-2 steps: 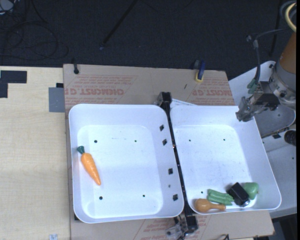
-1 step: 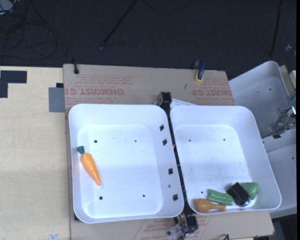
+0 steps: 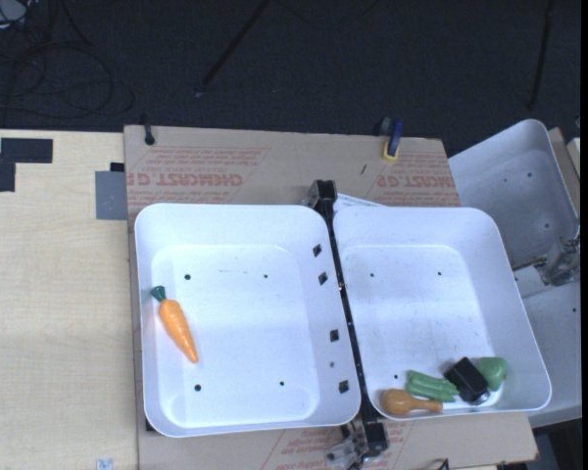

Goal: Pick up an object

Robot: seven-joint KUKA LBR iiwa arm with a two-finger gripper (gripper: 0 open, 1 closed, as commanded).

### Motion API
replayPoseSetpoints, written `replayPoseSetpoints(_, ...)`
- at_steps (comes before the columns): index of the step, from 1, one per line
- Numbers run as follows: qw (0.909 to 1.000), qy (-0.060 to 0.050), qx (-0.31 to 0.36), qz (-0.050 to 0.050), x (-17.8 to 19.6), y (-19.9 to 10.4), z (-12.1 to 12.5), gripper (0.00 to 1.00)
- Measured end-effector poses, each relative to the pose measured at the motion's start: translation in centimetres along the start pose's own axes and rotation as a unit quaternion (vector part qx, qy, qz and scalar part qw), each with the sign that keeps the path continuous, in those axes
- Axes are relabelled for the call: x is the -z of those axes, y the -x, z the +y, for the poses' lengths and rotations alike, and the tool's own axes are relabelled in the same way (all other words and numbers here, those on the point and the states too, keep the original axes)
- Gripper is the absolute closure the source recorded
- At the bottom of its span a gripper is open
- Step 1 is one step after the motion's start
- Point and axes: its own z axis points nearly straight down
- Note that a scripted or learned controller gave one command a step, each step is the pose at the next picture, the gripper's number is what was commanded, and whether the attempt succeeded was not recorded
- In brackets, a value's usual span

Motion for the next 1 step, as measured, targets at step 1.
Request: replayPoseSetpoints(1, 1.0000, 0.003, 0.001, -0.001, 3.96, 0.11, 0.10, 1.00)
